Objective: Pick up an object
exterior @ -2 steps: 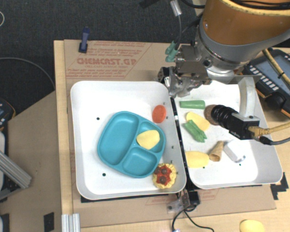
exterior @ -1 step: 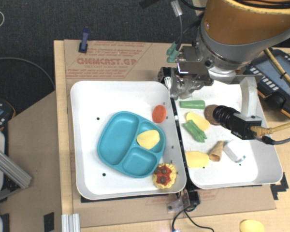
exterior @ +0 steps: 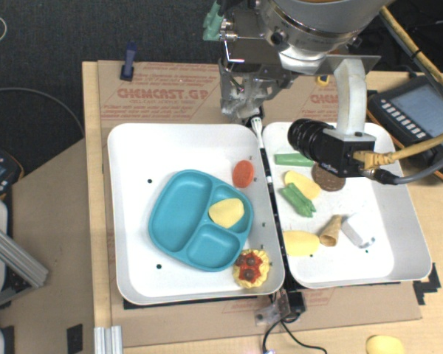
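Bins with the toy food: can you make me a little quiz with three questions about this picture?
1. True or false: the yellow piece lies in a compartment of the blue tray.
2. Which bin holds the ice cream cone? A) the left bin B) the right bin
3. Fill in: the orange-red round piece lies in the left bin, beside the blue tray, close to the ____ wall between the bins.

Key: 1 true; 2 B; 3 dividing.
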`<state>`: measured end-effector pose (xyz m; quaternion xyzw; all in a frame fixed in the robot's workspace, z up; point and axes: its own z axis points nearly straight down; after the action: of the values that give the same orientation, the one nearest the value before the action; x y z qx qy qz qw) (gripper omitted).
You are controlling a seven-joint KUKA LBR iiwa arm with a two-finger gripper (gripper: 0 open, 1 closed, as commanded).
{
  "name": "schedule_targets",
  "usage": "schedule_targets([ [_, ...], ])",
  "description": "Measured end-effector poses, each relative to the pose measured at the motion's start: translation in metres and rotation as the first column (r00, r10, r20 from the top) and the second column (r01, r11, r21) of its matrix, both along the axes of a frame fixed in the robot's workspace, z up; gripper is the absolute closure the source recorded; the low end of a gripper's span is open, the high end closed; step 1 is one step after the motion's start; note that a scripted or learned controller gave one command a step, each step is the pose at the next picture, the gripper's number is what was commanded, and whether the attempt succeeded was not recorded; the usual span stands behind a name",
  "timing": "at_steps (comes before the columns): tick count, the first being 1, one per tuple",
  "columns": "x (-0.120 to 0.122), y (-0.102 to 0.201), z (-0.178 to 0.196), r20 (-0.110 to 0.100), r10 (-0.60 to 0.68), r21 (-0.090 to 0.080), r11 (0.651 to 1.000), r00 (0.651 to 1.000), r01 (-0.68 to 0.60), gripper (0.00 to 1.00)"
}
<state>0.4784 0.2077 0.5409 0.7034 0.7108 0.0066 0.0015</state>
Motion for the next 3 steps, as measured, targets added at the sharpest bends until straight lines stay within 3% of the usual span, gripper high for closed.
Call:
schedule_targets([
  [1,0.001,-0.004,0.005,-0.008,-0.007,-0.006,1.0,1.0,0.007,1.0],
  [3,0.002,-0.003,0.026,-0.003,-0.004,-0.005,1.0,1.0,0.004,1.0],
])
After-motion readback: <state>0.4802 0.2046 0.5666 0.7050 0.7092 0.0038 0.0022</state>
